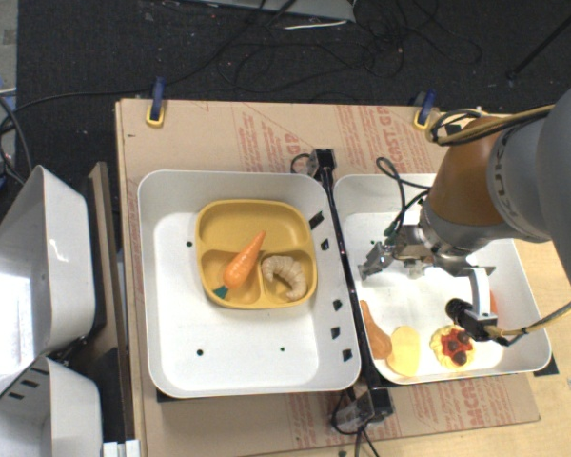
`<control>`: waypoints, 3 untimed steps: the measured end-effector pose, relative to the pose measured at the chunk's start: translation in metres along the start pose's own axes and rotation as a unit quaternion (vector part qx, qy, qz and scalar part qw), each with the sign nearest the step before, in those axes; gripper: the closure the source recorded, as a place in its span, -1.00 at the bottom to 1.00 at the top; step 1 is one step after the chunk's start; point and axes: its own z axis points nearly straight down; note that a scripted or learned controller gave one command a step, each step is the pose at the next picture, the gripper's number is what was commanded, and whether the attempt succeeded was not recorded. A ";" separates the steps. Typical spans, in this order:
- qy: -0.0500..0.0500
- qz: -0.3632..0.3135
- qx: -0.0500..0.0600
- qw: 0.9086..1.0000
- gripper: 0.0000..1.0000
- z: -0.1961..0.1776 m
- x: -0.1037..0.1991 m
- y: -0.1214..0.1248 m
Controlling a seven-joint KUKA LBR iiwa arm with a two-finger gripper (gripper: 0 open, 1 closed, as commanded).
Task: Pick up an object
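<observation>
Yellow disc (405,348) and orange piece (373,327) below gripper (392,256) (finger state unclear), apart.

Dark floor (67,36) strewn with black cables (266,46). Brown cardboard sheet (247,127) over the counter, held by two yellow clamps (155,114) at its far edge. White tubs (38,255) at left.

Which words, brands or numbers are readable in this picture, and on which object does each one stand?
Red print on the cardboard above the left bin: the letters lie turned and faint, too blurred to read.
Red print on the cardboard above the right bin: looks like "TO", upside down; the rest is unreadable.
Red print along the cardboard's near edge: too blurred to read.
Yellow plate, carrot, arm: no text seen.
</observation>
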 end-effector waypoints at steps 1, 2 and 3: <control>0.000 0.001 -0.001 1.000 1.00 -0.011 0.000 0.001; -0.001 -0.001 -0.003 1.000 1.00 -0.053 0.001 0.002; -0.001 -0.002 -0.005 1.000 1.00 -0.117 0.002 0.003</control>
